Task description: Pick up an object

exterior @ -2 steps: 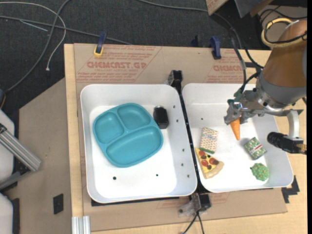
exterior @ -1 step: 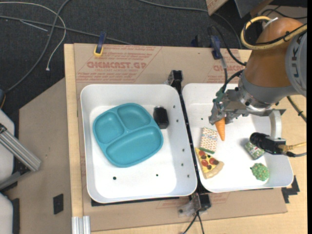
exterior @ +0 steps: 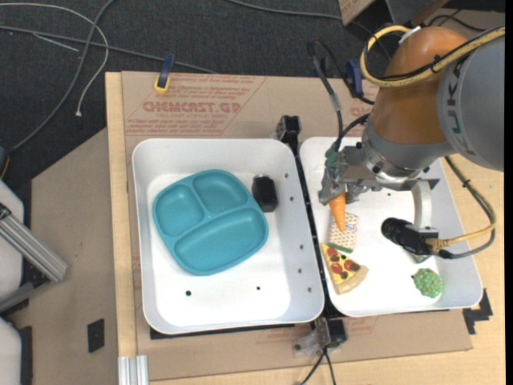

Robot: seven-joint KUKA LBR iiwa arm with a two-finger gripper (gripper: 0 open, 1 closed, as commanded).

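Note:
My gripper (exterior: pixel 340 191) hangs over the left part of the right bin (exterior: pixel 461 291). An orange carrot (exterior: pixel 338 211) points down from it, its thick end caught between the two grey fingers and its tip over a pink patterned piece (exterior: pixel 347 235). Close below lies a pizza slice (exterior: pixel 345 267). A green broccoli (exterior: pixel 427 281) rests in the bin's near right corner. The large orange and grey wrist hides the back of this bin.
The left bin (exterior: pixel 160 295) holds a blue divided plate (exterior: pixel 210 221) and a small black object (exterior: pixel 264 192) by the plate's right edge. A black divider runs between the bins. Cables lie on the dark floor behind the bench.

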